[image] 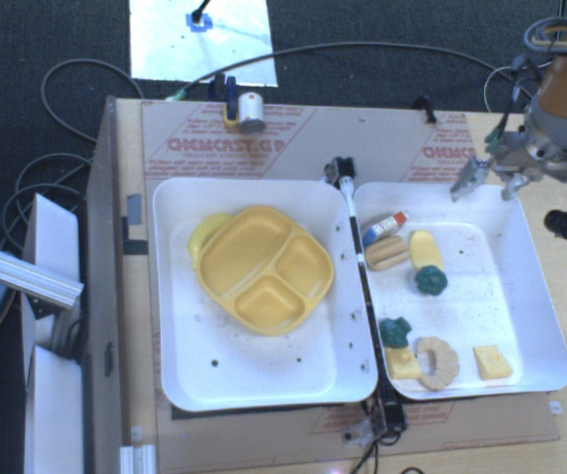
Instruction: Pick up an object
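On the brown cardboard-covered tabletop (pixel 264 141), the left shallow white plastic bin (pixel 190 363) holds a glossy yellow plastic compartment tray (pixel 264 270), rounded-square and tilted, split into three smooth wells. It lies over a round yellow plate (pixel 202 235), whose edge shows at its upper left.

The right shallow white plastic bin (pixel 521 284) touches the left one along a dark seam. Near its upper left corner lies a small white tube with a red and blue end (pixel 384 227), and just below that a tan, sausage-shaped bread roll (pixel 386 253). Beside them is a smooth pale-yellow oblong piece (pixel 424 248), touching a knobbly dark-green broccoli-like lump (pixel 431 281) at its lower end. Toward the front edge, a second bumpy green lump (pixel 395 331) sits on a yellow block (pixel 402 363), next to a ridged beige curved piece (pixel 439 360). A yellow wedge-like block (pixel 492 362) lies apart at the right.

The metal pincer (pixel 487 184) hangs over the bin's upper right rim, its two prongs spread apart with nothing between them.
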Tool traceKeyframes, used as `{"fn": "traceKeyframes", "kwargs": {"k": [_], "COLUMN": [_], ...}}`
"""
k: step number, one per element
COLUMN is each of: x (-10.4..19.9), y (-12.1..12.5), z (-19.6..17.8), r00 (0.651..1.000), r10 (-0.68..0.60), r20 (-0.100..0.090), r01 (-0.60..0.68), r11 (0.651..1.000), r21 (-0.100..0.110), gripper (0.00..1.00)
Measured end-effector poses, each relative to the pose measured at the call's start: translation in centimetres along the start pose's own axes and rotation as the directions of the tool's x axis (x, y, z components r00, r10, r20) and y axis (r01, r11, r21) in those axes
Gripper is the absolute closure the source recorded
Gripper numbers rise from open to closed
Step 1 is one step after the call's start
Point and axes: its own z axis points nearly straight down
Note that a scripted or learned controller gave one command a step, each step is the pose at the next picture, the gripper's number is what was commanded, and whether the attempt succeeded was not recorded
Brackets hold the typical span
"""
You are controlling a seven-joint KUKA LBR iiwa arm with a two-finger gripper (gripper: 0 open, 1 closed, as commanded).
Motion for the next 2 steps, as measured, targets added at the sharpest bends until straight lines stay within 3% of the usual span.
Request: {"fn": "traceKeyframes", "kwargs": {"k": [1,2], "x": [3.7,7.0], "y": [-5.4,-7.4], "z": [8.5,12.4], "r00": [1.000,1.000], "r10": [0.002,0.000], "r20": [-0.001,-0.001], "r01": [-0.002,0.000], "r11": [1.000,1.000], "r21": [0.003,0.002], "gripper": [0.00,0.00]}}
